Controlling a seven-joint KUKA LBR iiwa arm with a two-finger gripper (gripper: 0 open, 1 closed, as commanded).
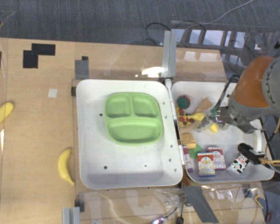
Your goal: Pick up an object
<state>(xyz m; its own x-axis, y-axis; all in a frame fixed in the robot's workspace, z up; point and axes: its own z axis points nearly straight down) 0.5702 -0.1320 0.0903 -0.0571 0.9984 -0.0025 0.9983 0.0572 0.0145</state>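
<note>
Reaching into the right bin (266, 174), the tool (216, 119) hangs low over a small yellow piece (213, 128) among scattered toy food; its spread I cannot tell. The approach looks underway; next comes a short descent and closing.

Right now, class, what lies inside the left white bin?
The left bin holds a green divided plate, its three sections bare. What is under the plate is covered.

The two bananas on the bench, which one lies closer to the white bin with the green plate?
The shorter, curved banana, lying just off the left bin's lower left side. The other banana lies straighter, farther out at the view's left edge.
</note>
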